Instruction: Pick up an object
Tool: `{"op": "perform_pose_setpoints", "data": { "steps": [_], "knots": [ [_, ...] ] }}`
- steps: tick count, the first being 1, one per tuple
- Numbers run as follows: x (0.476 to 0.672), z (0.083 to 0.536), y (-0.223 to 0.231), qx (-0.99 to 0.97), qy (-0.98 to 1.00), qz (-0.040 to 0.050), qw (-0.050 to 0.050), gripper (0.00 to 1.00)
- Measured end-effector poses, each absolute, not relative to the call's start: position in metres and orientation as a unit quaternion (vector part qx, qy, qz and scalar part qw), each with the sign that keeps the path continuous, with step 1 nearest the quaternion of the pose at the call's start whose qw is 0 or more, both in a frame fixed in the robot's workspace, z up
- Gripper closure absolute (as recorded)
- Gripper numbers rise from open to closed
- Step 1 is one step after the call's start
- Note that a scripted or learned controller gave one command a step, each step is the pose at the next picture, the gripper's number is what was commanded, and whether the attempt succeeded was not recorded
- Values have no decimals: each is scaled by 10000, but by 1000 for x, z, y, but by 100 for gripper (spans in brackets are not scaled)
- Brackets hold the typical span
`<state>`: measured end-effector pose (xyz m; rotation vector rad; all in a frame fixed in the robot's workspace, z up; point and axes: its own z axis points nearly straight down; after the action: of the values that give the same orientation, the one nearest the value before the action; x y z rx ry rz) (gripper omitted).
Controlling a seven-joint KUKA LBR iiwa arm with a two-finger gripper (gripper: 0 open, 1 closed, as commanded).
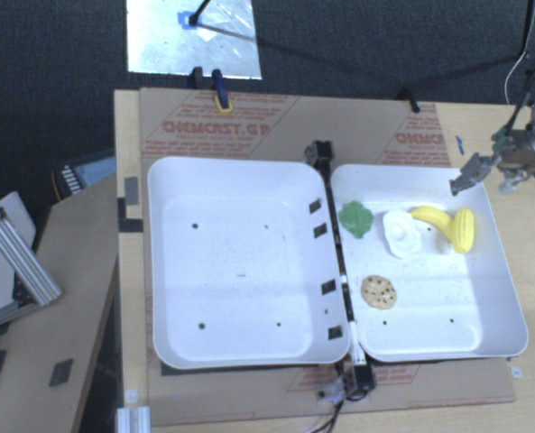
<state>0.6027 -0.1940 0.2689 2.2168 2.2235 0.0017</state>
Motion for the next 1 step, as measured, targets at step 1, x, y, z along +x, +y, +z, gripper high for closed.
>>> {"op": "perform_pose_setpoints", "data": {
  "steps": [1],
  "knots": [
    [579,496,-200,7052,7089,48,106,0]
  ]
}}
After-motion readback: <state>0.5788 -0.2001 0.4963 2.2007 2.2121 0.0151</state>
